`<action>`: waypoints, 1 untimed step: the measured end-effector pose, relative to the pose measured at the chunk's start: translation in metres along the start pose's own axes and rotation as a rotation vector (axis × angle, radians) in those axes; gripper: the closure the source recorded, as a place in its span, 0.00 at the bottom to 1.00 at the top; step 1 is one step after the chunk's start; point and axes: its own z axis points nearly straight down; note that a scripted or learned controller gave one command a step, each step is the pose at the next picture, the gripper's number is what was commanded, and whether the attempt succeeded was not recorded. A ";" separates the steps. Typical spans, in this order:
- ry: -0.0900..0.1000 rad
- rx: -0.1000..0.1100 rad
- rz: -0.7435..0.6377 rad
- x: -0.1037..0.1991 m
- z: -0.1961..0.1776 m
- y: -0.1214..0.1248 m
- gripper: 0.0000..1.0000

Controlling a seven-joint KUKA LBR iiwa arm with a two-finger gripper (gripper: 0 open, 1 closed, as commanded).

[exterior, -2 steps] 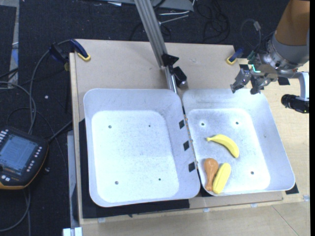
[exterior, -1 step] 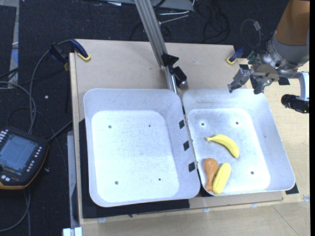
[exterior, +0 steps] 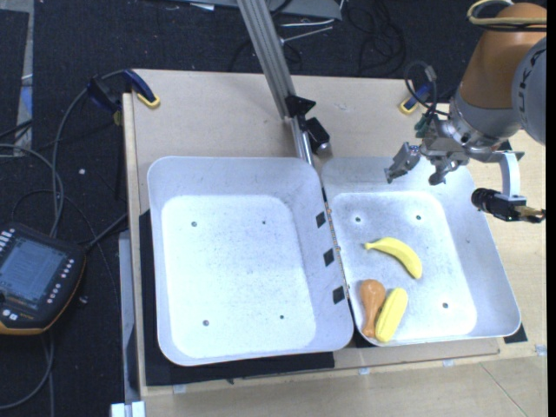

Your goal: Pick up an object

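- The end effector [exterior: 418,165] hangs spread apart, holding nothing, over the right bin [exterior: 486,259]'s far edge.
- Go down straight over the banana [exterior: 396,254], then squeeze gently.

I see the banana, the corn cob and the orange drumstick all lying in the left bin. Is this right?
Not quite. The camera view shows the banana, the corn cob and the orange drumstick all lying in the right bin, not the left one.

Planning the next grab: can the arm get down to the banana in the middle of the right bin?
Probably yes: the tool hangs above the bin's far edge, and the banana lies alone with nothing over it.
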 end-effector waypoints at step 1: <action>0.000 0.000 0.000 0.004 0.046 -0.007 0.00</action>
